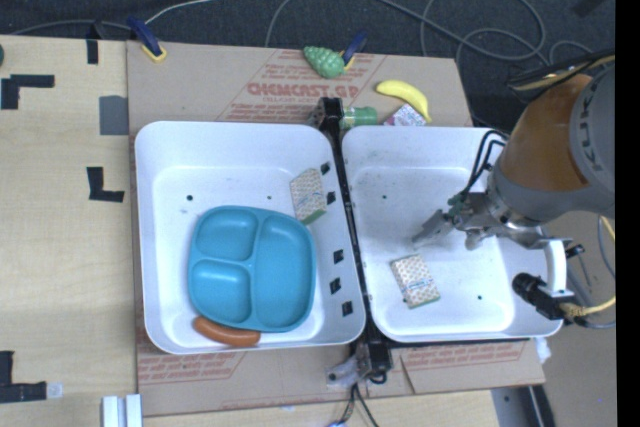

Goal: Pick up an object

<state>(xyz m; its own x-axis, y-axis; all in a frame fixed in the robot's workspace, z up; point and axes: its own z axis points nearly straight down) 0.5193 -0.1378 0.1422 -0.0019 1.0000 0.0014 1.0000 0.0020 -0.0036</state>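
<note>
The hand [432, 229] hovers low in the right bin [395, 155], whether clenched I cannot tell, the small patterned packet [415, 280] just below it not yet lifted.

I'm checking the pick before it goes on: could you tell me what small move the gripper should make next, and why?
Probably shift toward the camera and descend: the gripper hovers in the right bin, apart from the small packet lying flat just nearer the front wall, with nothing between its fingers.
</note>
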